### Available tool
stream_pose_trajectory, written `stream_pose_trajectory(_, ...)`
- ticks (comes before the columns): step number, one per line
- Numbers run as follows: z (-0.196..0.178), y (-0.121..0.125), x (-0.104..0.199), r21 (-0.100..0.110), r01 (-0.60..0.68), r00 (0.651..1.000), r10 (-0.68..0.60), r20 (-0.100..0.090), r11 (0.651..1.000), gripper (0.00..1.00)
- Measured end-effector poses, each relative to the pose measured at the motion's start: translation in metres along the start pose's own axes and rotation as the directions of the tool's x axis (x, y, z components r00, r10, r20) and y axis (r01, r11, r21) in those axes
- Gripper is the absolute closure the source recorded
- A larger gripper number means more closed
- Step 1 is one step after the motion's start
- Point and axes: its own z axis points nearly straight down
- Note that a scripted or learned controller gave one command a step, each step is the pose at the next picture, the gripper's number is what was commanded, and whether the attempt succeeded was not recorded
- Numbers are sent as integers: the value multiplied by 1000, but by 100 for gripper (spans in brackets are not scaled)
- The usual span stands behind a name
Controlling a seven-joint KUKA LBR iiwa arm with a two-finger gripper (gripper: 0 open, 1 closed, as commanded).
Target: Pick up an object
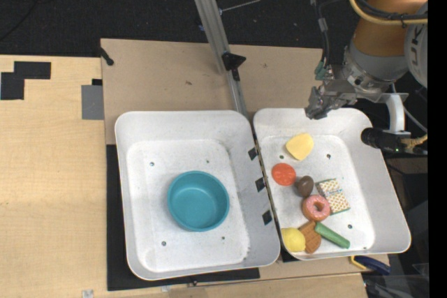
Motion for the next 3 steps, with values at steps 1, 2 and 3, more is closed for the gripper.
stream_pose_trajectory(1,2,0,58,1,1,1000,-1,-1,1000,100)
stream_pose_trajectory(2,16,9,100,2,-1,1000,1,-1,1000,100)
stream_pose_trajectory(3,23,22,145,1,-1,1000,1,-1,1000,100)
